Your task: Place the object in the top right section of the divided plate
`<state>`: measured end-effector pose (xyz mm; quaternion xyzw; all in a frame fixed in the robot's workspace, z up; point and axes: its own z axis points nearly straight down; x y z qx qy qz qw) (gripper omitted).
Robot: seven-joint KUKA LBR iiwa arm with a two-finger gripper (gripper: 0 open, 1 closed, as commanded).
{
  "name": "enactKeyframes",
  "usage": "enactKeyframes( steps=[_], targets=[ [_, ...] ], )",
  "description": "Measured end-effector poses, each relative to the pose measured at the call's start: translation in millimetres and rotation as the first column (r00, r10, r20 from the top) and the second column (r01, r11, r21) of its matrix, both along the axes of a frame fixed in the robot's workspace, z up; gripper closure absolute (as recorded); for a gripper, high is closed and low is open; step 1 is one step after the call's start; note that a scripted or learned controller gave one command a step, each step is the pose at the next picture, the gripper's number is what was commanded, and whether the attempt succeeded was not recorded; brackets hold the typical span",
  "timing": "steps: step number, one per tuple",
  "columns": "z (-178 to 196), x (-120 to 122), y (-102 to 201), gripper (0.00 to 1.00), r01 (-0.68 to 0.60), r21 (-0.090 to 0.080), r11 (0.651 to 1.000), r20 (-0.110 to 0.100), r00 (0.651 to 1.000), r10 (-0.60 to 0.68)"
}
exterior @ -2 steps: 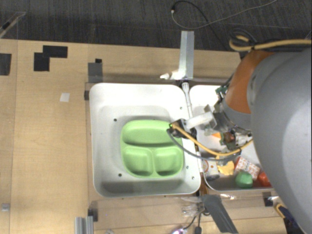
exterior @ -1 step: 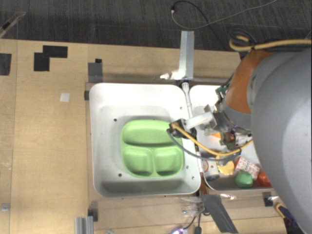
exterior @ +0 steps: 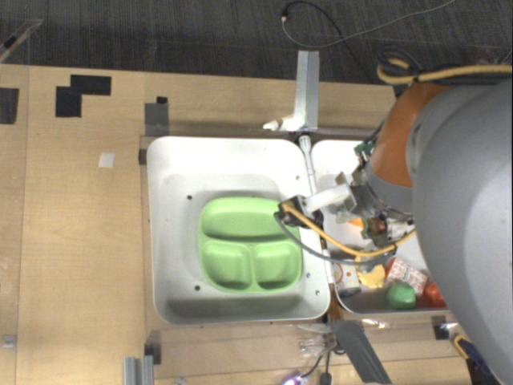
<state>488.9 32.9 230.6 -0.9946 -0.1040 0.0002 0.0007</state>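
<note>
- Tabletop (exterior: 72, 239) of pale wood carries two shallow white bins side by side, the left bin (exterior: 172, 175) in full view and the right bin (exterior: 329, 159) largely covered by the arm.
- Green divided plate (exterior: 250, 244) lies flat on the floor of the left bin, toward its right half, with one long section along the far side and two smaller sections along the near side.
- All three sections of the plate show bare green.
- Grey arm (exterior: 465, 207) with its orange band (exterior: 394, 147) reaches in from the right and hangs over the right bin.
- Hand (exterior: 370, 224) sits below the orange band, above the right bin near the divider between the bins; how far its fingers are spread and whether they hold anything cannot be told, as wrist parts and cables hide them.
- Yellow cable (exterior: 337, 243) loops from the wrist out over the right edge of the plate.
- Several small objects lie at the near end of the right bin: a green ball (exterior: 401, 297), a red piece (exterior: 433, 295) just beside it, a yellow piece (exterior: 371, 277) and a white and red packet (exterior: 407, 274).
- A small orange object (exterior: 355, 224) lies in the right bin close to the hand.
- Which of these is the task's object cannot be told; all are in the right bin, apart from the plate.
</note>
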Motion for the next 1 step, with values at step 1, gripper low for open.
enactKeyframes(
  steps=[1],
  targets=[
    [-19.9, 20.8, 7.3, 0.0, -0.051, 0.0, 0.999, -0.001, 0.999, 0.051]
  ],
)
